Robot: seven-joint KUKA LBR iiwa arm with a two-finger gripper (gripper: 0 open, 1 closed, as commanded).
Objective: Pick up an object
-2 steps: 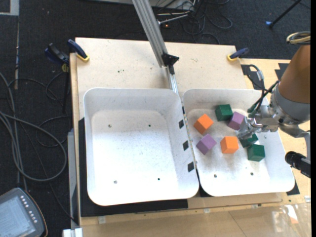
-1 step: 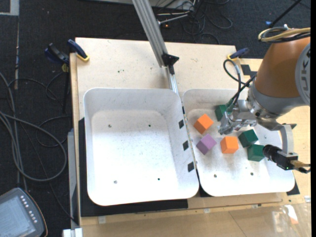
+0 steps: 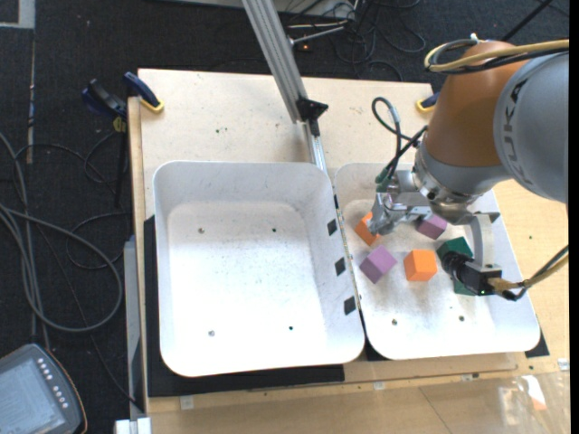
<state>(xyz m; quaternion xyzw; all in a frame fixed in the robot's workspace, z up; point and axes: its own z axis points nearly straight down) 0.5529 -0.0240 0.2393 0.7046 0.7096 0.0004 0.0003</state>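
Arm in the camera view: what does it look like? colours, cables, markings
The arm is a bulky, rounded grey body with a wide orange band above the wrist. Dark lettering sits on the grey shell near the picture's right edge. A yellowish cable loops over the orange band, and a thin dark cable curls down toward the wrist. The gripper is small, metallic grey.

No legible text or labels

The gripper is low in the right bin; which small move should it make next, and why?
Probably a short descent onto the orange block. The gripper sits just above and beside it, while the purple block and the other orange cube lie farther off.
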